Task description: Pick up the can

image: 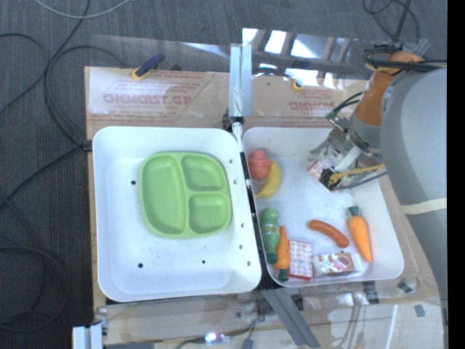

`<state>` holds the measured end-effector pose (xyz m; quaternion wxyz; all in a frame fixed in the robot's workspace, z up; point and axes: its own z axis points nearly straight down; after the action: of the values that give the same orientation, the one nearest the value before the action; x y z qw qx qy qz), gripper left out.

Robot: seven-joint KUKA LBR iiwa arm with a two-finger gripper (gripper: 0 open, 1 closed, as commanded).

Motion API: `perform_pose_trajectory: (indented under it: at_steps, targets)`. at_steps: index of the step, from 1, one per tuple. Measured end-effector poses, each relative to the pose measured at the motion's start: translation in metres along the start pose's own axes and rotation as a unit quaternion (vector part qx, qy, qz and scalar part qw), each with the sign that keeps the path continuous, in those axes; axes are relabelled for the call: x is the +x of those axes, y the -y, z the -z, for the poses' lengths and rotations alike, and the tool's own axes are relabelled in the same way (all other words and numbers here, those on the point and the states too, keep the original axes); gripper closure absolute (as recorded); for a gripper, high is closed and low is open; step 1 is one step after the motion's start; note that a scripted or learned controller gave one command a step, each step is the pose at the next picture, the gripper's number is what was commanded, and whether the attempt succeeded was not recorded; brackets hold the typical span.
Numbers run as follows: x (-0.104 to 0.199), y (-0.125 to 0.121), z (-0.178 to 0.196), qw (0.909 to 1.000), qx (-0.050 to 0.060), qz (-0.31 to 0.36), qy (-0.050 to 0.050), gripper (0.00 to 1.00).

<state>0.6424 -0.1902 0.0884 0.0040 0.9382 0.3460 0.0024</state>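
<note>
My gripper [336,167] is low in the right bin [305,209], near its far right corner, and I cannot tell its state from here, nor whether anything is in it. Something small with red and white on it, just under my wrist near that far rim, could be the can [318,169], but it is too hidden to be sure. So I judge the pick not yet done: nothing visibly lifted. The bare floor in the middle of this bin gives me room. The near edge is crowded with a carrot [360,237], a sausage [329,232] and small cartons [301,259]; the banana [271,183] lies by the wall shared with the left bin [109,217], which carries a green divided plate [186,195].
</note>
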Motion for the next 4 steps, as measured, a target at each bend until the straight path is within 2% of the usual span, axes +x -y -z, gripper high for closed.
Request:
perform_pose_trajectory:
  at_steps: [1,2,3,4]
  targets:
    - [0.038,0.027,0.001,0.9999,0.006,0.006,0.011,0.0]
    - [-0.032,0.044,0.001,0.9918,0.001,0.128,-0.001,0.0]
    - [-0.043,0.03,0.001,0.9999,0.001,-0.012,-0.004,0.0]
    - [-0.045,0.03,0.008,0.9999,0.004,-0.013,-0.002,1.0]
